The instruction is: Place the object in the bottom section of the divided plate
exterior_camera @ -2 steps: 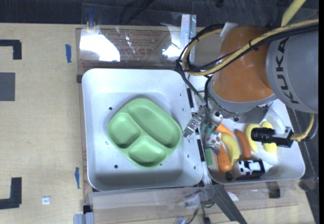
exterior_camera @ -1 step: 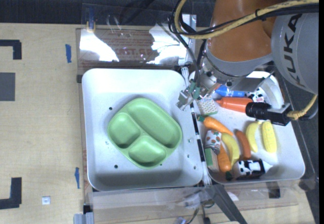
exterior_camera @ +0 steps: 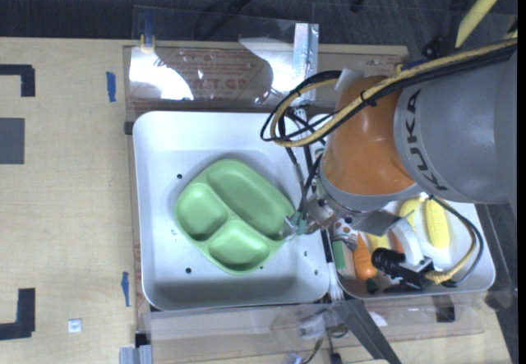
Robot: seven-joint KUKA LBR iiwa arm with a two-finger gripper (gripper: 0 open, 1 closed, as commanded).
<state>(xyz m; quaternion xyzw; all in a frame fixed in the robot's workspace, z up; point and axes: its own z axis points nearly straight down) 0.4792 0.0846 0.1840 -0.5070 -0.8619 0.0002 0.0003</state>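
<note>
The divided plate [exterior_camera: 234, 216] lies in the left bin [exterior_camera: 160, 190], all three sections bare. The end effector [exterior_camera: 300, 223] hovers at its right rim, grip unreadable. Toy food [exterior_camera: 436, 223] sits in the right bin, so placing looks undone.

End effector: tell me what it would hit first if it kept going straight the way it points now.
Probably the right rim of the green divided plate. The end effector points left and down at that edge in the left white bin. Depth is unclear from above, so it may already touch.
</note>
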